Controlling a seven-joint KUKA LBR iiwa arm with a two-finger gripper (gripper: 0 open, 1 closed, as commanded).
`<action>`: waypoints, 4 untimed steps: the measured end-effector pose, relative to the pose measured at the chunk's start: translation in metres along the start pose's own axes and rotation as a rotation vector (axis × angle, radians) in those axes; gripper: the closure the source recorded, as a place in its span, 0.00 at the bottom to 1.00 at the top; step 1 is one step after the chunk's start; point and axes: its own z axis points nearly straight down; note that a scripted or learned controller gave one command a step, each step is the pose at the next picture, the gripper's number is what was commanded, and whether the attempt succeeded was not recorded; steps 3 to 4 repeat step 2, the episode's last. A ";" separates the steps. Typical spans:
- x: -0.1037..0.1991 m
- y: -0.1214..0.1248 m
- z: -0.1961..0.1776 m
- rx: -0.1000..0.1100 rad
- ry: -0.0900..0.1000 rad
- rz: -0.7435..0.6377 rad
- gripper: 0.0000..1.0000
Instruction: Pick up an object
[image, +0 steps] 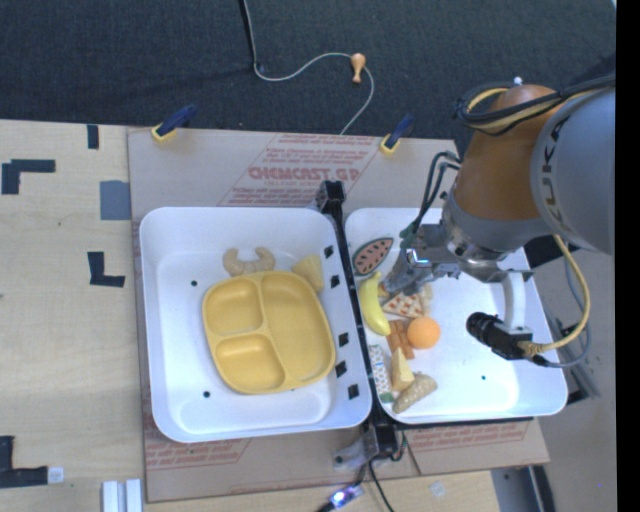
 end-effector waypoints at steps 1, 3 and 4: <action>-0.001 -0.007 0.019 0.003 -0.001 0.002 1.00; -0.004 0.007 0.004 -0.001 0.000 0.001 1.00; -0.004 0.007 0.004 -0.001 0.000 0.001 1.00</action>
